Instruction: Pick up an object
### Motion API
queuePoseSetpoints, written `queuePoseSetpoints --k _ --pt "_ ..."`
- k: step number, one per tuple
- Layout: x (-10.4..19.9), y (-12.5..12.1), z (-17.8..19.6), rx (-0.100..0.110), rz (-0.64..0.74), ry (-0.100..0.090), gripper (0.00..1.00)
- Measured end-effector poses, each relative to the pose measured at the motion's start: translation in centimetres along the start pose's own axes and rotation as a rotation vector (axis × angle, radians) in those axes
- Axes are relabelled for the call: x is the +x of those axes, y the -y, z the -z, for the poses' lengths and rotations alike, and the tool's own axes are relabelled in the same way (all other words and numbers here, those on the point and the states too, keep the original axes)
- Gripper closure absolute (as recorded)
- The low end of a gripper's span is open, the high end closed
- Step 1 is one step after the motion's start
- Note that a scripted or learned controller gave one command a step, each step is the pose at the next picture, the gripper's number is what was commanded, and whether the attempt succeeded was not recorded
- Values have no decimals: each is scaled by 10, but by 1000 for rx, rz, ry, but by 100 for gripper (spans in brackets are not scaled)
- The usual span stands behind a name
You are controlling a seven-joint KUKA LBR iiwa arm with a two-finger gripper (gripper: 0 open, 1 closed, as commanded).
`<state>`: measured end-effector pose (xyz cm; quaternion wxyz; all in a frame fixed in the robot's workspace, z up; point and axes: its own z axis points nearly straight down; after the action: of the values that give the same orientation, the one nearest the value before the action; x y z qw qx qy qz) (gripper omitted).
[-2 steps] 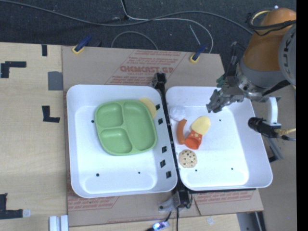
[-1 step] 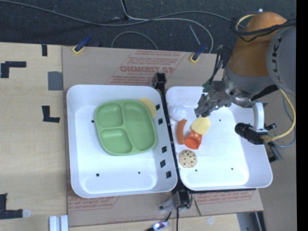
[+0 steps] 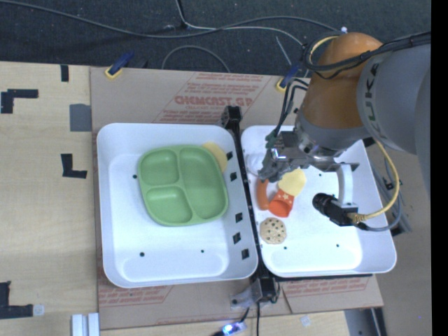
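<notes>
You can't tell the gripper's (image 3: 274, 161) state; the arm's bulk hides it. Below it, in the right bin (image 3: 350, 257), lie an orange-red toy (image 3: 278, 203), a pale yellow piece (image 3: 292, 182) and a cookie (image 3: 273, 231). The left bin (image 3: 119, 257) holds a green divided plate (image 3: 183, 185).

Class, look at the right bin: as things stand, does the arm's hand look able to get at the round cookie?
Probably yes. The cookie lies flat in the right bin, apart from the orange and yellow pieces, with nothing over it. The hand hangs just above those pieces, close by.
</notes>
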<state>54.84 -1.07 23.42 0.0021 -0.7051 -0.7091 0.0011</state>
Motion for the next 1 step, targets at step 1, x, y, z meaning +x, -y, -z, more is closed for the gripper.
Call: queuePoseSetpoints --k 1 --pt "55 11 4 -2 2 -1 100"
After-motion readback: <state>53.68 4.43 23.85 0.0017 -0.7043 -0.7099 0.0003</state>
